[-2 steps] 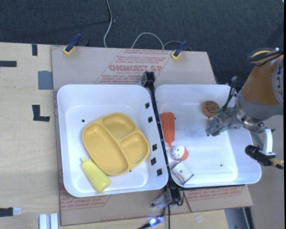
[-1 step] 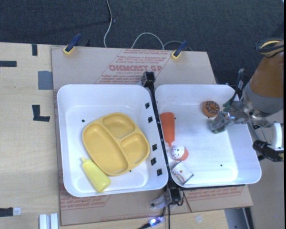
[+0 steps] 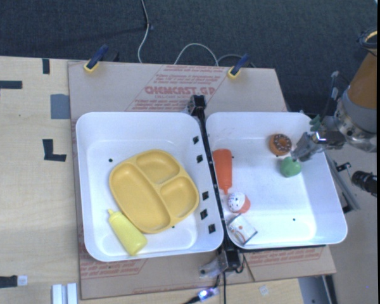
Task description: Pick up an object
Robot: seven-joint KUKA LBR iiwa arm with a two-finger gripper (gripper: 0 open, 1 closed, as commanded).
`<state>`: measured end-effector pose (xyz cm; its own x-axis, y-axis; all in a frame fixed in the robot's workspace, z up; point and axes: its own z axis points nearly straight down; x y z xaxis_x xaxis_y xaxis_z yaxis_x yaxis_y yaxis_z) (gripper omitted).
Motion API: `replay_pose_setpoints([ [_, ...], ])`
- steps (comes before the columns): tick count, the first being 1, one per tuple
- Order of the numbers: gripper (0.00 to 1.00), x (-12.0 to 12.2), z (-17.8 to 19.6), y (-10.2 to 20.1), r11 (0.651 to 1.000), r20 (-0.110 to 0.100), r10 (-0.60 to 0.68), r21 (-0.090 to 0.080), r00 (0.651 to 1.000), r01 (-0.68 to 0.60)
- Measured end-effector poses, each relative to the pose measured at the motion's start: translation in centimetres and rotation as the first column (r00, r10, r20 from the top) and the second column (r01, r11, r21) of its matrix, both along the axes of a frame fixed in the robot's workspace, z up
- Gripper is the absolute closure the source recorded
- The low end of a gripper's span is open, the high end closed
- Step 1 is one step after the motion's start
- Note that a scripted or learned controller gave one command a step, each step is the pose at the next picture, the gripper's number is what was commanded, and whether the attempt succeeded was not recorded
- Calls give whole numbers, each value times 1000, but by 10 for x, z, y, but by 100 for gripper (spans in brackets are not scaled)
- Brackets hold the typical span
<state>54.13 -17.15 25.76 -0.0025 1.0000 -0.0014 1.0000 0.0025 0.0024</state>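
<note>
1. Nearest the camera, in the right bin (image 3: pixel 316 230): a small clear packet (image 3: pixel 242 231), its print too small to read.
2. Green object (image 3: pixel 290 168), small and rounded, on the right bin's floor just beneath the pincer (image 3: pixel 302 149).
3. Pincer state: cannot tell.
4. "CHEMCAST" in red on the cardboard (image 3: pixel 171 88).
5. Arm (image 3: pixel 361 100) cut off at right.

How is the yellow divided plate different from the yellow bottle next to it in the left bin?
The divided plate is much bigger than the bottle. The plate is broad and flat with three compartments, while the bottle is narrow and lies on its side. The plate sits near the middle of the left bin; the bottle lies at the plate's lower left edge, near the bin's corner. Both are yellow.
</note>
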Motion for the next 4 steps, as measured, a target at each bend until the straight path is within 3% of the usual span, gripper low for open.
replay_pose_setpoints([
  [1, 100, 6, -7, 47, 1000, -7, 3, 3, 1000, -3],
  [4, 100, 52, -11, 197, 1000, -7, 5, 2, 1000, -5],
])
